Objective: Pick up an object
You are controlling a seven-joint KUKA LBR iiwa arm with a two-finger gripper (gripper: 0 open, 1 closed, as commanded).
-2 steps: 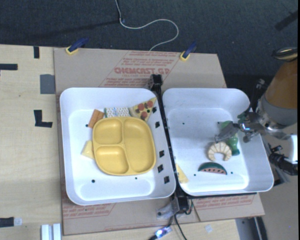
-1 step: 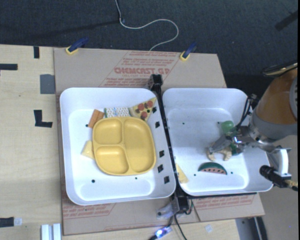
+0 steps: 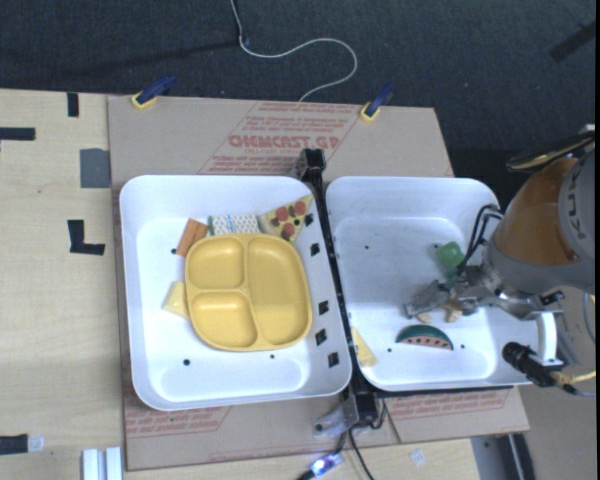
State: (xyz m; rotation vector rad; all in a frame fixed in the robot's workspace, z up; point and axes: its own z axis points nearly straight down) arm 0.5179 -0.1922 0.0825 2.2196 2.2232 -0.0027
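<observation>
Camera view, tool (image 3: 432, 304) blurred, yellow plate (image 3: 248, 291) hiding toys beneath

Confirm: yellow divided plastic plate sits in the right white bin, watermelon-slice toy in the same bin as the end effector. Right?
Not quite. The yellow divided plastic plate sits in the left white bin, not the right, as the camera view shows. The rest holds: the watermelon-slice toy lies in the right white bin, where the end effector is.
</observation>
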